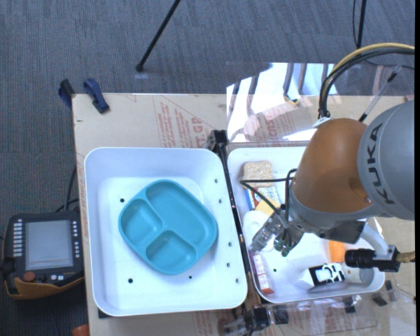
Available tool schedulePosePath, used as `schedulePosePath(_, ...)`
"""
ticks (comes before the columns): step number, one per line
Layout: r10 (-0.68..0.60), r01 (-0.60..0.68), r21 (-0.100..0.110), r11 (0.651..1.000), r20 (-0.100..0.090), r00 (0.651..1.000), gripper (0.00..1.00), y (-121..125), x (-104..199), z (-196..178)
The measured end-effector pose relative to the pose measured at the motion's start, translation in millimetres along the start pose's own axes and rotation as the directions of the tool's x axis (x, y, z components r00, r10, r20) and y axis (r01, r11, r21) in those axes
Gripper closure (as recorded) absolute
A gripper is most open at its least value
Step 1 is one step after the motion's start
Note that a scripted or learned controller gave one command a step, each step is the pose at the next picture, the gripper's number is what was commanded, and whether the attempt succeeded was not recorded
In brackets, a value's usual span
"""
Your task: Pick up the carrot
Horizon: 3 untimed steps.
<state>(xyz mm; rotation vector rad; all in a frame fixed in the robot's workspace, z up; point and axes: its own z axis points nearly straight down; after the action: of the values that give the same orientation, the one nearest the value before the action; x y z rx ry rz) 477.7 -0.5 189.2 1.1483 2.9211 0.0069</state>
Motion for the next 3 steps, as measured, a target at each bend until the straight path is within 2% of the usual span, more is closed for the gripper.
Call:
schedulePosePath(1,-0.136,0.136,0.002,0.991,0.005,0.991,1.0,-46.8,-44.8,-93.6)
schedulePosePath(2,-0.316,0.316,0.005,0.949,-0.006,0.949,1.0,-67.8,-87.6,-18.5)
schedulePosePath(3,-0.004,0.004,0.005,1.0,-0.002,1.0,1.0,-68.8,-62.8,-45.4)
